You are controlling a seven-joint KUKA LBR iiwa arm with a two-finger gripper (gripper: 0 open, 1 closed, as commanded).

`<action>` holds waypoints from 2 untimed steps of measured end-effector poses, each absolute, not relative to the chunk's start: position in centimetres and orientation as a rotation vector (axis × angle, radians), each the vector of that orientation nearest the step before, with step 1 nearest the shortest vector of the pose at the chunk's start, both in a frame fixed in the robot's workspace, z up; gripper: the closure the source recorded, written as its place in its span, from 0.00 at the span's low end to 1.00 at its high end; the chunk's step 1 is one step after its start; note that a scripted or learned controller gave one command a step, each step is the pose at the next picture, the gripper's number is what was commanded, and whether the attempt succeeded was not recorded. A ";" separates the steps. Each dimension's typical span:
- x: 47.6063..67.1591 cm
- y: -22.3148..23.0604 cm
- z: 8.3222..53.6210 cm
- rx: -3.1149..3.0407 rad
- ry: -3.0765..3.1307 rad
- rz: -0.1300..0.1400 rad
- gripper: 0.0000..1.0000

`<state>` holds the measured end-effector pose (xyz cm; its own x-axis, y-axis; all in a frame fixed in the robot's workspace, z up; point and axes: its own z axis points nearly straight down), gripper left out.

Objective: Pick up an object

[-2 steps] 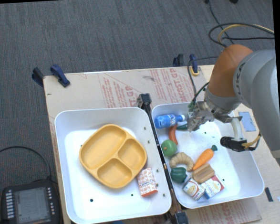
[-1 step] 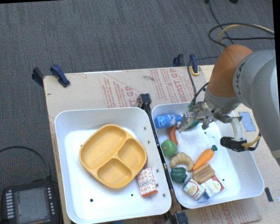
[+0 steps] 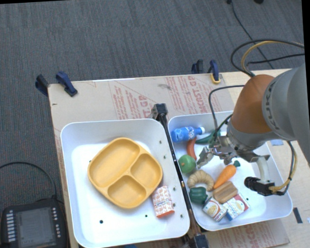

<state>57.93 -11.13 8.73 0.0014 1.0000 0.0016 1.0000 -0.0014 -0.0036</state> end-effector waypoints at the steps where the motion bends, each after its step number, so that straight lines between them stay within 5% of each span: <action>1: 58.0 -11.1 9.8 -2.223 -2.214 0.001 1.00; 2: 58.0 -11.2 9.7 -2.223 -2.214 0.001 0.00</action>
